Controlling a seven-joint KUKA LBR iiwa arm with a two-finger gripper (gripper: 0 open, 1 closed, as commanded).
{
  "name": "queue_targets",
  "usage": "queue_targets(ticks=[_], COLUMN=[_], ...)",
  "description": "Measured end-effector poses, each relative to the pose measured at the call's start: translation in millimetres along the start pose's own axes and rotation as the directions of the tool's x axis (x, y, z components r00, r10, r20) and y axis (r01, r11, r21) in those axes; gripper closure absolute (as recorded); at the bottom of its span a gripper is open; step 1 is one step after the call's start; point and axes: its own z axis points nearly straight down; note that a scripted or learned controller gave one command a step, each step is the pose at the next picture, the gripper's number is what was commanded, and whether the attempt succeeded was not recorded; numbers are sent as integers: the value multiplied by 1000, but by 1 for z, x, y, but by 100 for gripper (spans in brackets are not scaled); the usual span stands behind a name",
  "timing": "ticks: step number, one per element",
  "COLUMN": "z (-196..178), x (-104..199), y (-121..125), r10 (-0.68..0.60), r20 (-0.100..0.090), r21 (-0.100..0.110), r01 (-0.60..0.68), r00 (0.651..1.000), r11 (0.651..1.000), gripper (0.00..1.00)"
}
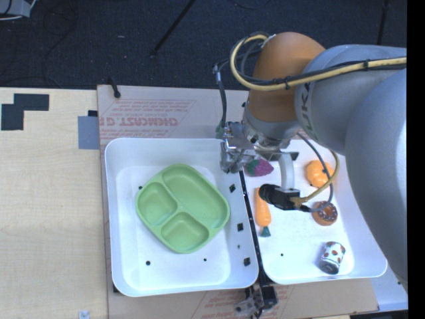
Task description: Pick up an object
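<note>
Gripper point(255, 159) low over the right bin point(362, 261), above a purple toy point(264, 168) by the divider; can't tell its state. Risk: hitting the bin wall, or nudging the carrot point(263, 212). Count: one green plate point(182, 208), one carrot, one orange piece point(317, 173), one donut point(325, 213), one cup point(331, 256).

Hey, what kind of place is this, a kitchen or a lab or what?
Most likely a robotics lab bench, not a kitchen. A grey robot arm reaches over two white bins holding toy food such as a carrot and a green divided plate, with loose cables on the dark floor behind.
</note>
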Motion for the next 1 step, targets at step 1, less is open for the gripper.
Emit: queue_targets(ticks=[1], z=[2], x=[49], y=[-8], r10=[0], r20=[0], r21=[0], r01=[0], r00=[1000], r11=[1000], gripper=[100])
